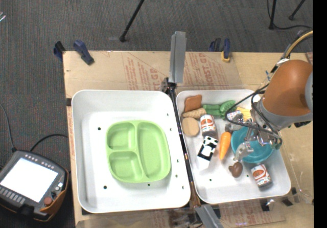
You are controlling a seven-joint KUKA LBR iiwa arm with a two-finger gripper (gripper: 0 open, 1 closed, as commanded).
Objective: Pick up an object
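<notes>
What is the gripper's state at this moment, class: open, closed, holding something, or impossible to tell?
Gripper: cannot be told; it sits low over the teal bowl in the right bin, and no object is visibly held.

The right bin point(214, 194) holds a cluster of small items: a teal bowl point(250, 154) near its right wall, an orange carrot point(224, 144) just left of it, two small cans point(207, 124) point(260, 175), a green toy point(219, 108), a black-and-white block point(207, 149).
</notes>
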